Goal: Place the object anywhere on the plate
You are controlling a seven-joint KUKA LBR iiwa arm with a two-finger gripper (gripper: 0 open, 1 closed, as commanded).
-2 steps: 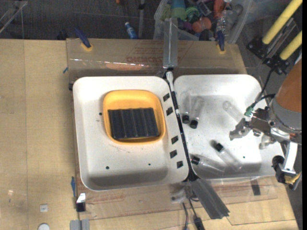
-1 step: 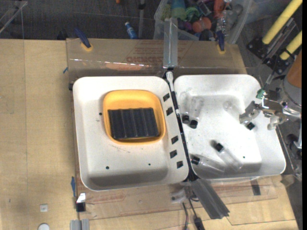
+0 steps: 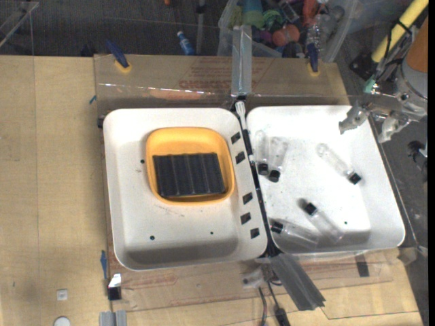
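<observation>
The plate (image 3: 189,138) lies in the left bin (image 3: 122,202); right of the plate, vials (image 3: 336,163) lie scattered in the right bin (image 3: 380,209)

Even overhead light, mild glare on white bins (image 3: 122,182), slightly soft focus.

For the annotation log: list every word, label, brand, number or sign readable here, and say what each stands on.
No text can be read.
The faint reddish printed lines on the clear plastic sheet behind the two white bins are too blurred to read.
The yellow rounded-square plate, the black ribbed rectangular block on it and the clear plastic tubes with black caps show no markings.
</observation>
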